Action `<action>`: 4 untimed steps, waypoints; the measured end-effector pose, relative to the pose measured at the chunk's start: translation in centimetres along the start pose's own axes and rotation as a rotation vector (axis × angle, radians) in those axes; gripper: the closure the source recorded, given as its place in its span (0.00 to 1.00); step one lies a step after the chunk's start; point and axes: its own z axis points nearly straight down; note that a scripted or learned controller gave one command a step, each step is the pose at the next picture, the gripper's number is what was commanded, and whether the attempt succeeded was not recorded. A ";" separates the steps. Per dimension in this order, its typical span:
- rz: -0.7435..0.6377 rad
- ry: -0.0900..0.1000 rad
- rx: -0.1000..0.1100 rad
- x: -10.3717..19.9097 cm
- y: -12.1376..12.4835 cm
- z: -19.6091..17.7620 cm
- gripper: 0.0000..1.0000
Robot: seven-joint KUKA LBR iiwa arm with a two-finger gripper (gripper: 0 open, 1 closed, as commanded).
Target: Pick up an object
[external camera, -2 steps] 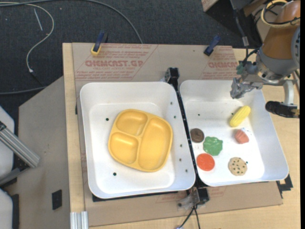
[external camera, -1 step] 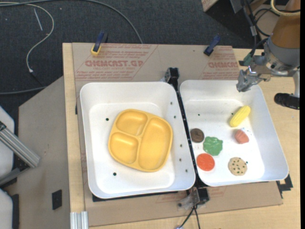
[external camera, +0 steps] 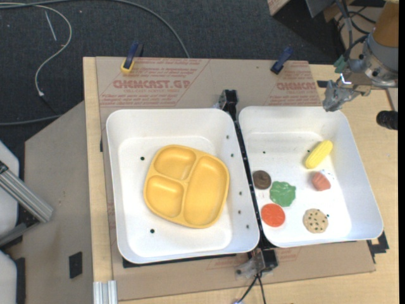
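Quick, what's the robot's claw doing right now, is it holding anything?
Gripper: above the right bin's far corner, holding nothing; open or shut cannot be told.

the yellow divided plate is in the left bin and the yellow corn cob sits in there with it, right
Not quite. The yellow divided plastic plate does lie in the left white bin, but the yellow toy corn cob lies in the right white bin, near its far side. The camera view shows this.

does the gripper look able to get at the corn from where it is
Probably yes: the gripper hangs above the right bin's far edge, and the corn lies just below it with nothing on top or crowding it.
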 end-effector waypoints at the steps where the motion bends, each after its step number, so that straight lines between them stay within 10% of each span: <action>1: -0.002 0.002 0.007 5.4 -0.9 1.5 1.00; 4: -0.005 0.004 0.006 21.7 -4.3 0.7 1.00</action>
